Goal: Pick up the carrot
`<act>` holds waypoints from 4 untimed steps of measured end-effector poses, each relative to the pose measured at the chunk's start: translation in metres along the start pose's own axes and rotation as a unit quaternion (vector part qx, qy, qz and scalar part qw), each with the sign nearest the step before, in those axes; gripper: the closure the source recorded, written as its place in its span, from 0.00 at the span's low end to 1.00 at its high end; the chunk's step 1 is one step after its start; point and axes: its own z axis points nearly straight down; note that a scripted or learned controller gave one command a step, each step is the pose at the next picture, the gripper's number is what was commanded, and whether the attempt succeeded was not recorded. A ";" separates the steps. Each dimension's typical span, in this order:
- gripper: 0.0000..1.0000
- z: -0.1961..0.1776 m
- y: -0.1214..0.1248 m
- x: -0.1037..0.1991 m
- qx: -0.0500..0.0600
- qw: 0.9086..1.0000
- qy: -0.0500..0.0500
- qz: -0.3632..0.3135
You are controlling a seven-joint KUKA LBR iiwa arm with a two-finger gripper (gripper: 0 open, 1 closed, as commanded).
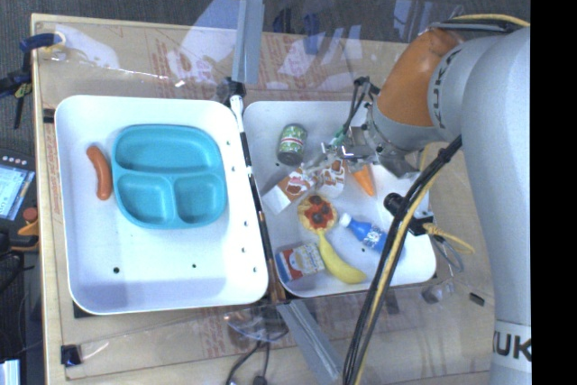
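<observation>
The small orange carrot (363, 180) lay in the right shallow white bin (413, 259), near its right side, with its pointed end directed down toward the lower edge of the bin. The tool (347, 149) of the grey arm (487, 104) hung just above and a little left of the carrot, very close to it, but it was too small and too mixed with the clutter to tell how far it was opened or whether it had hold of anything. Just left of the carrot lay some small white and red packets (315, 180), and above them a green tin can (291, 142) on its side. Below the carrot there were a round piece of toy pizza (317, 213), a small white bottle with a blue label (362, 233), a yellow banana (337, 261) and a red and white box (300, 261). In the left white bin (81, 275) on the desk (135, 59) stood a turquoise plastic tray with three compartments (170, 173), and a reddish sausage (99, 170) lay just beside its left edge.
</observation>
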 end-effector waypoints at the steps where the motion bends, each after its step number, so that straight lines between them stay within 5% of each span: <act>1: 0.00 -0.050 -0.010 -0.005 0.012 1.000 0.004 -0.012; 2: 0.00 -0.050 -0.010 -0.005 0.012 1.000 0.004 -0.012; 3: 0.00 0.001 0.003 -0.007 0.002 1.000 0.001 0.002; 4: 0.00 -0.030 -0.061 -0.004 0.013 1.000 0.004 0.011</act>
